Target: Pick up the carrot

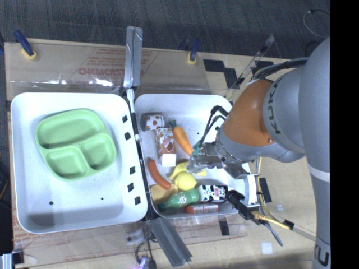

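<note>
L bin (22, 150): green tray (76, 143). R bin (185, 102): carrot (182, 140), toy food. Tool (203, 160) state unclear.

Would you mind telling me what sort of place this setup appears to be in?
Probably a robotics lab test bench, not a kitchen: the food in the right bin, such as the carrot, looks like plastic toys; the bench is a taped board held by blue clamps; a grey and orange arm reaches in.

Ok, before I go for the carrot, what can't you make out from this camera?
- Hand: its fingers are hidden under the arm's wrist.
- Right bin: its right side is covered by the arm.
- Carton labels: too small to read.
- Carrot: visible, its lower end close to the hand; contact unclear.
</note>
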### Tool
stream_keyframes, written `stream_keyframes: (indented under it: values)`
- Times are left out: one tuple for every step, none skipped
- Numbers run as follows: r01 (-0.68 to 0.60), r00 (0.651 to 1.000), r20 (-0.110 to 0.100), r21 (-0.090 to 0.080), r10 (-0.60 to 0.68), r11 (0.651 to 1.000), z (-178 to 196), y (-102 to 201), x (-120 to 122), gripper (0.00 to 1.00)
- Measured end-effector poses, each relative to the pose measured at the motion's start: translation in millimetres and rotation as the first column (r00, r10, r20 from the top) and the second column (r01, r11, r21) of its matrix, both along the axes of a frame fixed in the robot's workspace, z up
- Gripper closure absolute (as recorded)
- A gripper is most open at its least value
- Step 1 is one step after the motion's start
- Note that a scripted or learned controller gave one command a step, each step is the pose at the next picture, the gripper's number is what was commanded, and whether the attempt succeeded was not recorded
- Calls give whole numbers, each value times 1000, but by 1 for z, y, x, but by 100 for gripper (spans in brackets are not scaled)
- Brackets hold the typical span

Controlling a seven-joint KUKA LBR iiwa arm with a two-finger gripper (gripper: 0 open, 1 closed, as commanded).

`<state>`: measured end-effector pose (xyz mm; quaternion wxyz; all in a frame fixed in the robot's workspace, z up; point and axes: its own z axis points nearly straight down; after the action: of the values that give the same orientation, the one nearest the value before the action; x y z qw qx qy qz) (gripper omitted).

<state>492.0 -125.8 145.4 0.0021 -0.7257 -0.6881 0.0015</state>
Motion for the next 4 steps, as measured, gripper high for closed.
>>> stream_keyframes:
  values:
    - [75, 997, -1, 0, -75, 997, -55, 37, 19, 100]
    - [195, 981, 5, -1, -195, 981, -53, -77, -15, 100]
    - [198, 980, 2, 0, -198, 980, -54, -1, 138, 100]
    - [197, 980, 1, 0, -197, 980, -54, -1, 138, 0]
